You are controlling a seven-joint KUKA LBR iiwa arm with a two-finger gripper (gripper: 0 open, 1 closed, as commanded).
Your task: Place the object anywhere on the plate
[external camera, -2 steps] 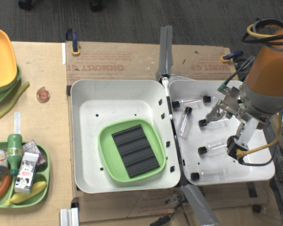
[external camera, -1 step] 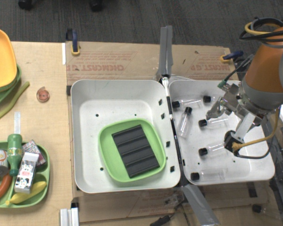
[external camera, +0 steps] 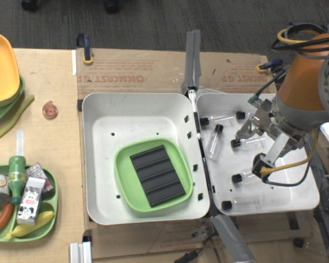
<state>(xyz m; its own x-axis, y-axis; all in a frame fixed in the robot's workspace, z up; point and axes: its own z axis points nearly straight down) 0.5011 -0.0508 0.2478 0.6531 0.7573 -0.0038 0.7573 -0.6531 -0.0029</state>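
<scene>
The arm (external camera: 326,84) is seen entering from the right edge of the scene, about midway between far and near. Its orange band (external camera: 302,78) is carried above the grey wrist (external camera: 295,116), which is tilted downward and to the left. The gripper (external camera: 247,131) is held low in the right half of the scene, angled leftward and slightly toward the near side

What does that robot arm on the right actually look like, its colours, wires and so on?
The arm is a thick, rounded grey tube with a broad orange band above the wrist. Yellow and black cables loop over its top. At its end sits a gripper built of slim, silvery metal parts.
</scene>
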